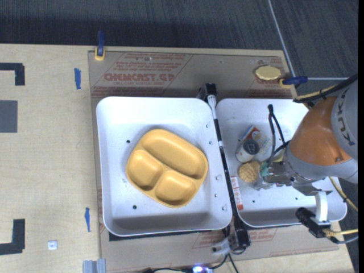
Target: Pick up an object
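Two bins: shallow white trays side by side, left bin (108, 152) and right bin (335, 209)
Left bin load: a yellow three-compartment tray (165, 166) lying tilted in the middle, well apart from the arm
Arm: grey with an orange band (318, 138), reaching in from the right over the right bin
Gripper (272, 174): low over the right bin's left half; whether it is wide or narrow, I cannot tell
Nearest object: a small round waffle-like cookie (248, 172), just left of the gripper
Beyond it: a white bottle with a red-and-orange label (252, 143), long axis slanting far-right to near-left
Key relation: the cookie lies to the gripper's left, seemingly touching or nearly so
Hidden: the wrist covers the bin floor beneath it
Far edge: a second round cookie (268, 73) on the cardboard outside the bins
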You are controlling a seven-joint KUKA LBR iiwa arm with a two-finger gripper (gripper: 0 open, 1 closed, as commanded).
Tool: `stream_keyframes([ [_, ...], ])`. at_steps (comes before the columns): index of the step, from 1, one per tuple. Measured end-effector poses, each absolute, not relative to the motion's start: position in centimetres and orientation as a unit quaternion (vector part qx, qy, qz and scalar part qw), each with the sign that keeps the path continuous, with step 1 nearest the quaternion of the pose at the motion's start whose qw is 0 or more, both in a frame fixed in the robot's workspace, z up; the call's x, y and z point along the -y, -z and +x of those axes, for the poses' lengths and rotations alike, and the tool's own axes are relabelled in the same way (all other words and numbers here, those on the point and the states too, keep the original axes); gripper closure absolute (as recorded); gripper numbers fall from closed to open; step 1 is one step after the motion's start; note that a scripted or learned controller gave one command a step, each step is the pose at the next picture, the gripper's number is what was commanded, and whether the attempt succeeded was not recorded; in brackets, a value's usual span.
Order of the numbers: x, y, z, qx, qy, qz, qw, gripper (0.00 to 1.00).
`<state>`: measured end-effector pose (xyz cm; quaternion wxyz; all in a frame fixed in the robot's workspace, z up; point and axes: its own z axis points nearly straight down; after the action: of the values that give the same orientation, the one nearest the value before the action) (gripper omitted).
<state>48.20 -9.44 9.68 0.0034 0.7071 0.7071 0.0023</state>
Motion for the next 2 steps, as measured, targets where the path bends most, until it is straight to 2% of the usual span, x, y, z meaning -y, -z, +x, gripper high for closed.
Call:
stream_keyframes([
  [1,9.4,-9.7,48.2,-0.707,-0.0022,0.707,0.003,0.00],
  [2,10.0,-8.6,48.0,-0.707,-0.0010,0.707,-0.001,0.00],
])
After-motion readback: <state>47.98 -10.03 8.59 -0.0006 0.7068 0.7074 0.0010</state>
